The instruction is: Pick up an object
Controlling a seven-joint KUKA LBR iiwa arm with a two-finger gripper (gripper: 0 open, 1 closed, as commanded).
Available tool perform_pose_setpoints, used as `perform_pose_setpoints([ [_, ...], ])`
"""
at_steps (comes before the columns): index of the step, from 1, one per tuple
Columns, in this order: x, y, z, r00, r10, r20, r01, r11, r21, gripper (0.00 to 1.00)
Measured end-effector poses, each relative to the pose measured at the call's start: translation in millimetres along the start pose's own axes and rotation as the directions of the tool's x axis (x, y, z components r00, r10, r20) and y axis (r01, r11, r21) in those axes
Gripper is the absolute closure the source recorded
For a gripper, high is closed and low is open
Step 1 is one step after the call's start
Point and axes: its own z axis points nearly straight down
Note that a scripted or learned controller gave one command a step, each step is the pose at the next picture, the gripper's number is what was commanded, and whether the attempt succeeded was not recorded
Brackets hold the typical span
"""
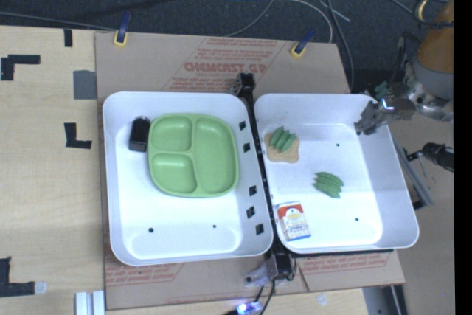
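Red-white carton (label unreadable), right bin, gripper grip state unclear

The arm reaches in from the right, its gripper pointing left and downward

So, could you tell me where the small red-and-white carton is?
The carton lies in the right bin, near its front-left corner, below the green pod.

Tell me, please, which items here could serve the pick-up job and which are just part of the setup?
Job items:
- gripper, at the right bin's far right rim
- green pod
- toast with greens
- small carton
- green divided plate
- black block

Just lying about:
- white bins
- cardboard sheet
- cables
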Motion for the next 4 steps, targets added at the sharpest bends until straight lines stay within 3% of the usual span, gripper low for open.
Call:
perform_pose_setpoints([
  [1,48.8,12.8,7.5,1.0,-0.004,-0.002,0.004,1.0,0.005,1.0],
  [4,208.5,8.5,14.4,1.0,-0.006,-0.003,0.006,1.0,0.005,1.0],
])
